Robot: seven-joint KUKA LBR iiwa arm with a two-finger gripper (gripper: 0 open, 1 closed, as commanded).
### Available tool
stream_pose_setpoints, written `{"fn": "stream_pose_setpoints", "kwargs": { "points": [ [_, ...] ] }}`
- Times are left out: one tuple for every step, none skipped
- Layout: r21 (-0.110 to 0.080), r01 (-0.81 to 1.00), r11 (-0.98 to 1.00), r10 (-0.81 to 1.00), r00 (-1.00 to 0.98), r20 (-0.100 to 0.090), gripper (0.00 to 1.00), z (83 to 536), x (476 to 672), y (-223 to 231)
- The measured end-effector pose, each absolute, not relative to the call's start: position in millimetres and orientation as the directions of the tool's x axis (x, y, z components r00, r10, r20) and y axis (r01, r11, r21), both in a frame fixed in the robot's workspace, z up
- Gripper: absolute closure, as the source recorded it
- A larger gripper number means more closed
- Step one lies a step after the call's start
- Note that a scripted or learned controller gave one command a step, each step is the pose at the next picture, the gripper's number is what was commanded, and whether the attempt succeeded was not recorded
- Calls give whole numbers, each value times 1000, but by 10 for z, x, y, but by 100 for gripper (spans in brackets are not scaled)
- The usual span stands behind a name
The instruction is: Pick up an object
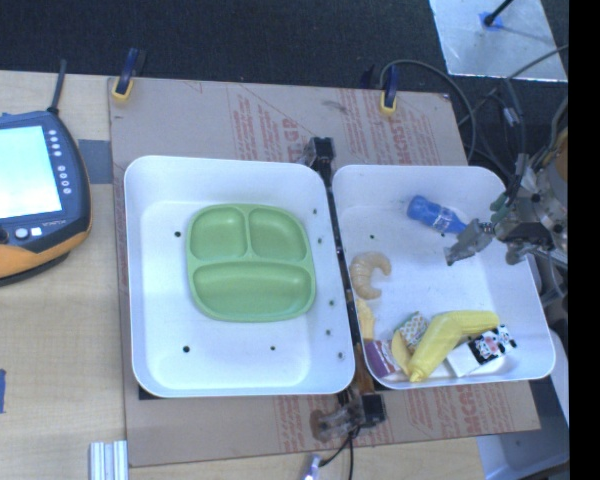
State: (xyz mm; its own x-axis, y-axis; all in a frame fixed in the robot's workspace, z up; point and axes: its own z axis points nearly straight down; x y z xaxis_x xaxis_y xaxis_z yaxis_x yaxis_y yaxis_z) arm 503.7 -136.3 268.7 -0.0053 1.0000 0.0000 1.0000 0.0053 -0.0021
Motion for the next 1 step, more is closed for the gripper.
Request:
{"fn": "stream_pose_setpoints", "kwargs": {
  "points": [
    [-3,1000,6,1000,-6,-2,0,2588,5565,-1161]
  ]
}}
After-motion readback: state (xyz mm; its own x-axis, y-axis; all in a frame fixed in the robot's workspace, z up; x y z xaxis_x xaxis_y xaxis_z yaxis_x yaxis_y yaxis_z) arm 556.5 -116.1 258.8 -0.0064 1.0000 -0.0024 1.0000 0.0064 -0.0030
